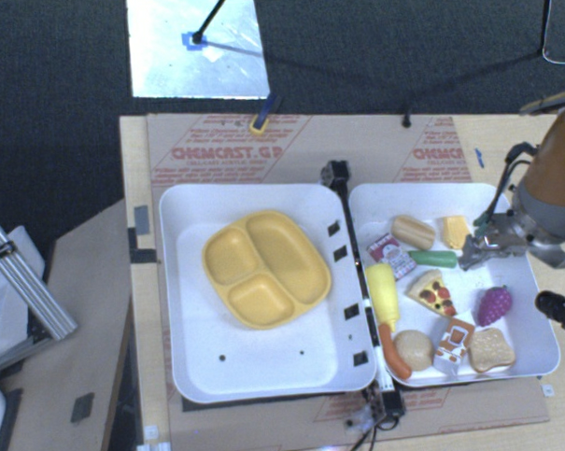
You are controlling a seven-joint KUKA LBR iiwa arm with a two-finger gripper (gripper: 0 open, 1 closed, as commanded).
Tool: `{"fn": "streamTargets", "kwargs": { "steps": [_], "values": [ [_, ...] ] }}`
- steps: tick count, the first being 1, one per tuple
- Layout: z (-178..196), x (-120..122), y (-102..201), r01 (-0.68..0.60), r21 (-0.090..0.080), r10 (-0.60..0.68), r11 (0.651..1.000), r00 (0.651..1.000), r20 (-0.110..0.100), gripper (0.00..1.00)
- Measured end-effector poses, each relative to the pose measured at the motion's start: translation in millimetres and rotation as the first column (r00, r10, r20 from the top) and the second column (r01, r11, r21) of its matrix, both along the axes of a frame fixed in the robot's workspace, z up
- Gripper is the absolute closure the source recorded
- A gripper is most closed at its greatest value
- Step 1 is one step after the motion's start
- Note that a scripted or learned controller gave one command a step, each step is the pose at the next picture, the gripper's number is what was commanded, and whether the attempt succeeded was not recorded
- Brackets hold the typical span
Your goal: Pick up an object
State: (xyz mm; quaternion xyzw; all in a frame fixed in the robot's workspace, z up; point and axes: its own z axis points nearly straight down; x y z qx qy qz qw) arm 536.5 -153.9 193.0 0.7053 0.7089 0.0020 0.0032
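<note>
The right bin (519, 284) holds several toy foods: a bread roll (413, 231), a cheese wedge (456, 231), a green pod (435, 257), a red packet (388, 251), a yellow banana (383, 292), a pizza slice (433, 294), purple grapes (493, 304), a small carton (453, 343), a toast slice (492, 349), a round bun (414, 348) and a carrot (394, 351). My gripper (474, 255) hangs low over the bin, at the right end of the green pod, just below the cheese wedge and above the grapes. Nothing is visibly held.
The left bin (190, 345) holds a yellow divided plate (264, 267). A black hinge strip (355, 282) runs between the bins. The arm's grey body with its orange band (552, 185) comes in from the right. A metal sheet (198, 46) lies beyond the bench.
</note>
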Motion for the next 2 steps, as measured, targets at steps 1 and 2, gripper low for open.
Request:
{"fn": "streamTargets", "kwargs": {
  "steps": [1, 2],
  "values": [
    [34, 2, 0, 0.0, 0.0, 0.0, 1.0, 1.0, -0.002, 1.0],
    [24, 20, 54, -0.005, 0.003, 0.005, 1.0, 1.0, -0.005, 1.0]
  ]
}}
